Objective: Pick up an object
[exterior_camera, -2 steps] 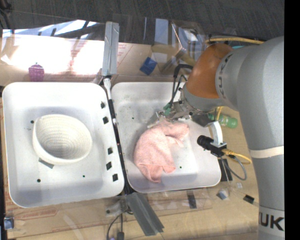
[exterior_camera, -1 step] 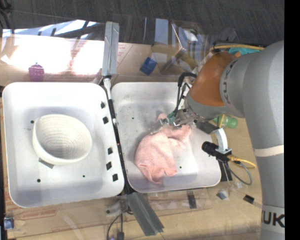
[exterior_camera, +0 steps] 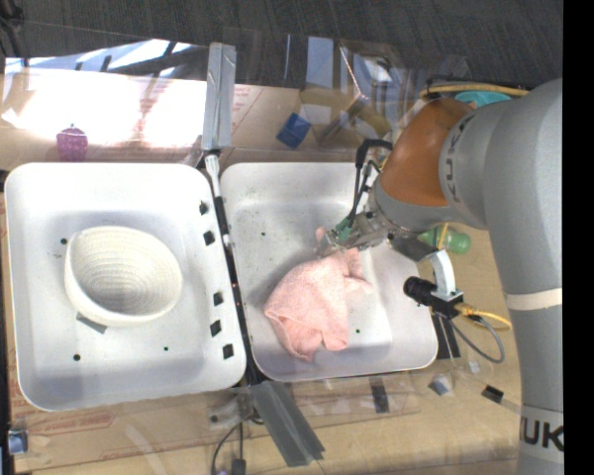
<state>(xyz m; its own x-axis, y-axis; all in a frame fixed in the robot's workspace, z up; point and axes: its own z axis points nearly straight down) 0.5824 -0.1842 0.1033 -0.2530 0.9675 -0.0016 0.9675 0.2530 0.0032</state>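
Brown board covers the surface (exterior_camera: 129,426), with strips of tape along its near edge. Two white bins sit on it side by side. Toward the near edge of the right bin (exterior_camera: 277,191) lies a crumpled pink cloth (exterior_camera: 317,305), stretching up to the bin's middle. My hand (exterior_camera: 348,234) is low at the cloth's far end, touching or just above it; whether it grips the fabric I cannot tell. A pale ribbed bowl (exterior_camera: 124,273) rests in the middle of the left bin (exterior_camera: 40,364). At the surface's far left sits a small purple object (exterior_camera: 71,143).
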